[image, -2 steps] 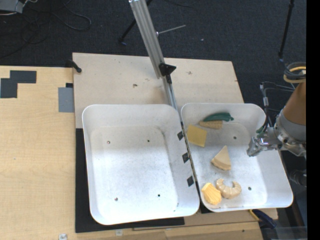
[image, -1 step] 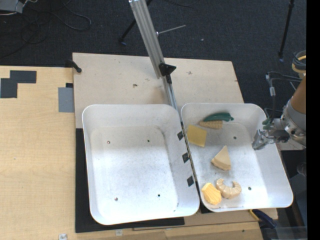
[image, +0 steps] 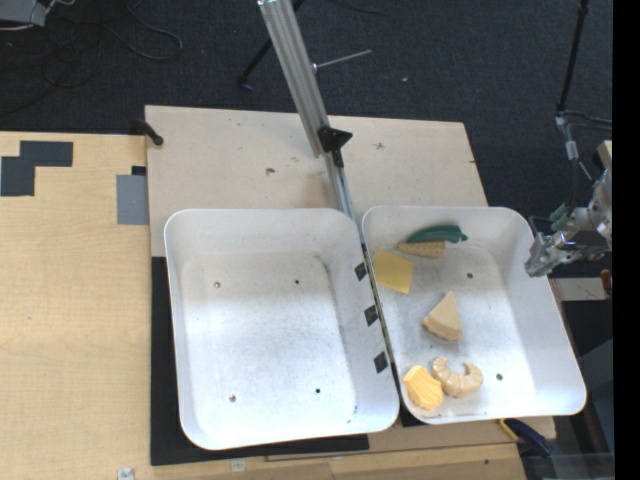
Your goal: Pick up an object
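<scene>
**Two white bins, five small objects in the right one**

- Surface (image: 410, 148): pale wooden board carrying both bins, with a black mat showing under their front and left edges. A light wood panel with grey and dark rectangular patches adjoins on the left.
- Left bin (image: 190, 268): shallow, white, rounded corners, a few dark specks on its floor.
- Right bin (image: 545, 318): same type, touching the left bin along a shared rim, where three small black clips sit.
- Green object (image: 437, 234): dark green, elongated, at the back of the right bin, lying on or against a tan piece; the two overlap.
- Yellow square block (image: 393, 271): flat, just beside the shared rim, in front of the green object.
- Tan wedge (image: 444, 318): triangular, near the middle of the right bin, apart from the others.
- Yellow lump (image: 423, 388): front of the right bin, touching the curled beige piece (image: 459, 376) to its right.
- Aluminium rail (image: 300, 83): slanted extrusion running from the top of the view down to the bins' junction, with a black bracket partway along.
- Jaws (image: 545, 258): metal end part at the right rim of the right bin, outside it, clear of all five objects. Whether open or closed, I cannot tell.
- Writing: no legible brand, label or text on anything.
</scene>
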